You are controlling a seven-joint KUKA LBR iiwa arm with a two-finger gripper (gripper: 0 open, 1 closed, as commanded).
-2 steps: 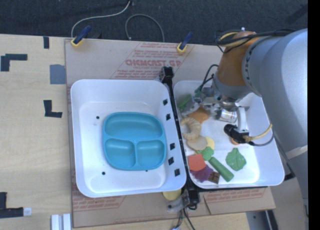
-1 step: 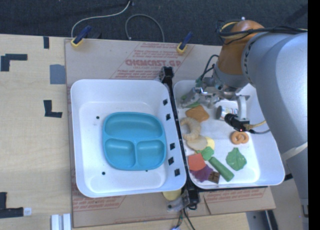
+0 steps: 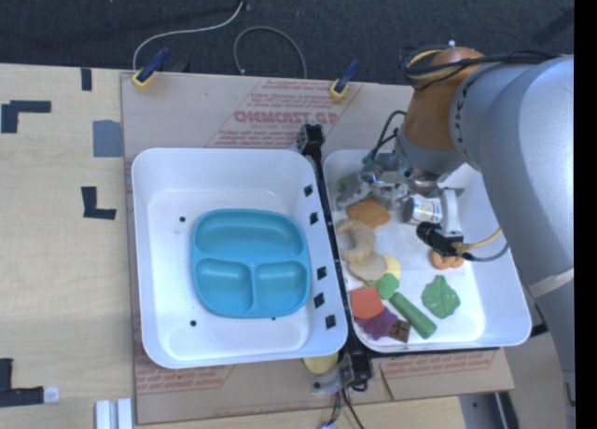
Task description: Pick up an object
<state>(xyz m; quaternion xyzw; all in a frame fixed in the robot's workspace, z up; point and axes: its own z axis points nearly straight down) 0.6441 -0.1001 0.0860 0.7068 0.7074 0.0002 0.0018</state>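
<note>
My gripper (image 3: 403, 196) is low in the right bin (image 3: 499, 320), at its back part, just beside a brown bread-like piece (image 3: 369, 212). From this slanted look I cannot tell if it is open or closed, and I see nothing clearly caught in it, so I do not claim a hold.

The things to pick lie all in this bin, packed close: a pale ring-shaped piece (image 3: 358, 241), a red piece (image 3: 367, 302), a green stick (image 3: 411, 314), a green leafy piece (image 3: 440, 297), an orange piece (image 3: 445, 256) near the wrist cable, a purple piece (image 3: 377, 325) at the front. The left bin (image 3: 163, 325) has a blue divided tray (image 3: 250, 261).

Risks, imo: items are so near each other that I may pinch two, or push one aside and close on air. The brown piece looks rounded, it may slip out. Also I am close to the divider between the bins, so a small error could hit the wall.
</note>
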